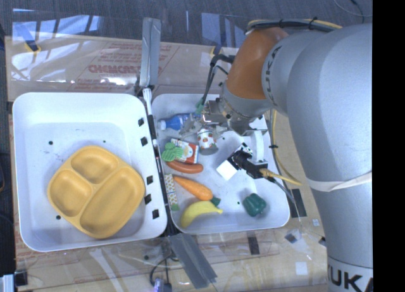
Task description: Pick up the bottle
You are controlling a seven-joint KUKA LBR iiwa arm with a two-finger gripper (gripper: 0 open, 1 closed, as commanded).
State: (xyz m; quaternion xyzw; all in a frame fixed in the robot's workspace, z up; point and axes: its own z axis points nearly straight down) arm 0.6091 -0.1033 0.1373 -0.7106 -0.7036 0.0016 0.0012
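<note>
The bottle [176, 121] is small and clear with a blue cap. It lies on its side at the back left of the right bin [278, 218], close to the divider. My gripper [205, 120] hangs below the orange wrist band, right beside the bottle's right end and low over the bin. The wrist hides the spot where they meet, so I cannot say whether they touch.
The right bin also holds a small carton [181, 151], a sausage [185, 166], a carrot [193, 188], a banana [199, 211], a green pepper [254, 204] and a white block [226, 170]. A yellow divided plate [95, 189] lies in the left bin [38, 113].
</note>
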